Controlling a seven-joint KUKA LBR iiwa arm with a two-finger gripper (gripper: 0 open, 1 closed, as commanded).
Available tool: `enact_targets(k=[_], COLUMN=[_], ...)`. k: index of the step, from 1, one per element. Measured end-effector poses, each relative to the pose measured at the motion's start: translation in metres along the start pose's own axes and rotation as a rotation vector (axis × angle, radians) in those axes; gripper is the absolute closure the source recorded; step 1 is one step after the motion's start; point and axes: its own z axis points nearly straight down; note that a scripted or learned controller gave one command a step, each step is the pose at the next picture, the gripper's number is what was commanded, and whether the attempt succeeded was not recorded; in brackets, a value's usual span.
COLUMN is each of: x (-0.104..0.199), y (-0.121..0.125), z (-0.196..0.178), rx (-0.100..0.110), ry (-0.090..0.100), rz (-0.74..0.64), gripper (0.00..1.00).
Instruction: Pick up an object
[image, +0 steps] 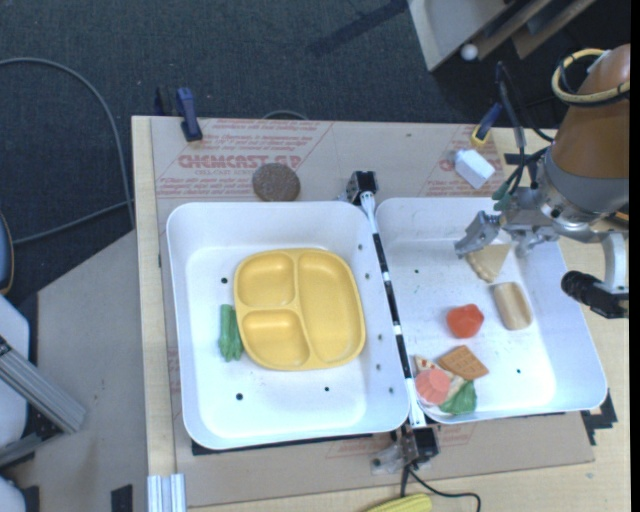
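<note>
Over at the far right of the counter (300, 140), the grey arm with its orange band reaches down into the right bin (560, 390), and its claw (490, 240) hangs low over the bin's back part, right at a pale tan wedge-shaped piece (488, 264). From where I stand I cannot tell whether the claw is released or clenched, and I cannot say that the wedge sits between its tips; the metal parts overlap the piece's upper edge.

Just beside that wedge, toward the front right, lies a tan bread-roll shape (512, 304). Near it on the left sits a small red tomato-like object (465, 321). At the bin's front left corner there is a little heap: a brown cracker-like square (463, 362), a pink slice (434, 385) and a green leaf piece (461, 399), all touching or overlapping one another.

The left bin (200, 400) holds a yellow plate with 3 compartments (298, 306), lying flat near the middle. A green pod-like piece (230, 333) lies just beside the plate's left edge.

Behind the 2 bins, on the cardboard-coloured counter, rests a round brown disc (275, 183), and a blue clamp (187, 112) grips the back edge.
</note>
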Motion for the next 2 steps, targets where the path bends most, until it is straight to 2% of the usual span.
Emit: enact_targets(k=[1, 2], x=[-0.0024, -0.0022], y=[-0.0355, -0.0352], z=[0.1339, 0.1241], rx=[-0.002, -0.003], ry=[-0.001, -0.001], rz=[0.001, 0.002], gripper=[0.0, 1.0])
